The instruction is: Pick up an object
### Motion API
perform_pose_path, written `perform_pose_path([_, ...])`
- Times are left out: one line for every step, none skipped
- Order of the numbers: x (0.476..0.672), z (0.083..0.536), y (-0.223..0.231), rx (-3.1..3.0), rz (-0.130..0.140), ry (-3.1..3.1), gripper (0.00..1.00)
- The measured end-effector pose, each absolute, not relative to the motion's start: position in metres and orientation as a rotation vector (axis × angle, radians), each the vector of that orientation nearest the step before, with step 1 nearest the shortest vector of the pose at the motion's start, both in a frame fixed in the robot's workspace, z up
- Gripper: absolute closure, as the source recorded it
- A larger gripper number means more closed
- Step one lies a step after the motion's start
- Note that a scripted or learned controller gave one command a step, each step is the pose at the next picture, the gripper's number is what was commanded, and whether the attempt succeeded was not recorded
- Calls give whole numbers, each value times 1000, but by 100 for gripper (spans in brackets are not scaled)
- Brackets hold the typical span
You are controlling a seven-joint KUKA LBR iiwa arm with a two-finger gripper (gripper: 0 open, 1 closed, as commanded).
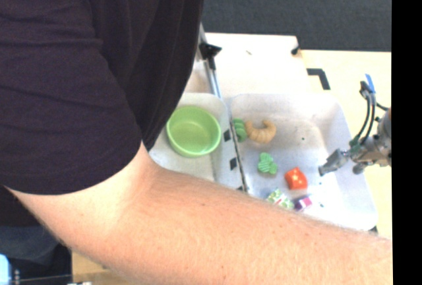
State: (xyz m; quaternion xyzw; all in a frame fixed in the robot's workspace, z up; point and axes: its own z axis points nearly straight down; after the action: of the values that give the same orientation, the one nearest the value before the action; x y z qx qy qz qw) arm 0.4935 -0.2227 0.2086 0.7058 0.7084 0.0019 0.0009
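A person's arm (198,224) in a dark sleeve (79,59) covers the left and bottom of the view. The end effector (330,165) sits over the right edge of the right bin (316,112); I cannot tell whether it is released or clenched. A red block (296,179) lies just left of it, apart from it. Farther left are a green toy (267,164) and a tan curved toy (262,132) near the bin's left wall. A green bowl (193,131) rests in the left bin (198,86).
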Motion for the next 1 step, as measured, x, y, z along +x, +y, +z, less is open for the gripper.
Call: perform_pose_path([493, 208, -222, 2217, 4, 2225, 0])
